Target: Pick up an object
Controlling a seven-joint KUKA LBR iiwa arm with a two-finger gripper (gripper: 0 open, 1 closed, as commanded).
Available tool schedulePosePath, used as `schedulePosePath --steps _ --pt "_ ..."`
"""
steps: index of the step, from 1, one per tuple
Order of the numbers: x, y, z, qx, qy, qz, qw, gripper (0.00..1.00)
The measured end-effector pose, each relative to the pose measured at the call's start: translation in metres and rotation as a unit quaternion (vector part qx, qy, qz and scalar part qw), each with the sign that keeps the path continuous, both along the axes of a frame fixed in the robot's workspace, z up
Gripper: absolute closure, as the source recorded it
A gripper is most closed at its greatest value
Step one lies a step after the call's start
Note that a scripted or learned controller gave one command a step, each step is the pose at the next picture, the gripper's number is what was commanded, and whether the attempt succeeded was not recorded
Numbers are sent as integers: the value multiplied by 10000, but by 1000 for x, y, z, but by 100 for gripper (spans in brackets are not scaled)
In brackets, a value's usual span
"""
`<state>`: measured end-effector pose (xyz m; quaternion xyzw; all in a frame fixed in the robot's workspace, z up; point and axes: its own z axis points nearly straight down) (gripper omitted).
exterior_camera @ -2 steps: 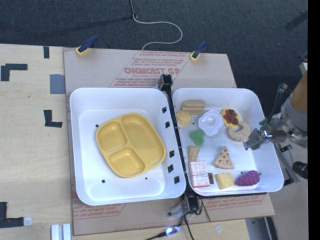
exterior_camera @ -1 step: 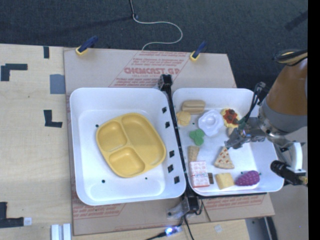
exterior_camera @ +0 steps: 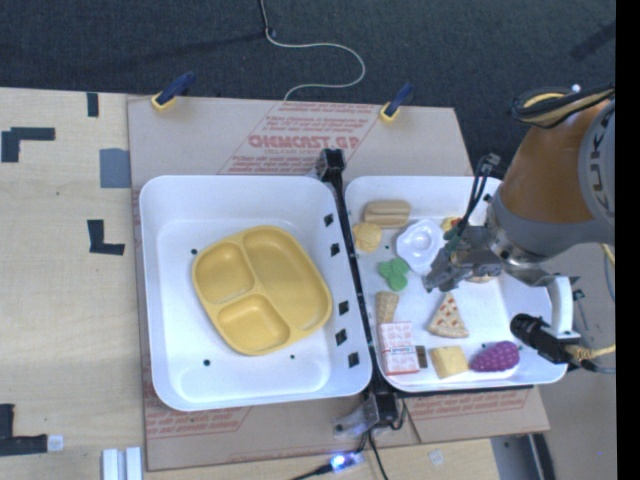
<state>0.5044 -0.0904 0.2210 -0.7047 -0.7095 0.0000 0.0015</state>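
The right bin (exterior_camera: 520, 373) holds small toy foods: a tan bread roll (exterior_camera: 386, 212), a pale yellow piece (exterior_camera: 367, 236), a white cup-like piece (exterior_camera: 418, 241), a green piece (exterior_camera: 393, 274), a pizza slice (exterior_camera: 449, 318), a red-and-white packet (exterior_camera: 397, 347), a yellow cheese block (exterior_camera: 448, 361) and purple grapes (exterior_camera: 495, 357). My gripper (exterior_camera: 446, 271) hangs low over the middle of this bin, just above the pizza slice and right of the white piece. The arm's grey and orange body covers the bin's right part.
The left bin (exterior_camera: 160, 268) holds a yellow three-compartment tray (exterior_camera: 262, 288). A black divider with clips (exterior_camera: 345, 268) runs between the bins. Cardboard lies under both, with blue-and-yellow clamps (exterior_camera: 172, 90) at its far corners. A black fitting (exterior_camera: 540, 336) sticks out near the right bin's front.
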Motion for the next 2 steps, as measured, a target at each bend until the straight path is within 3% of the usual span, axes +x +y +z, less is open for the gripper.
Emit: schedulePosePath --steps 2 --pt "27 111 9 -2 0 6 10000 100"
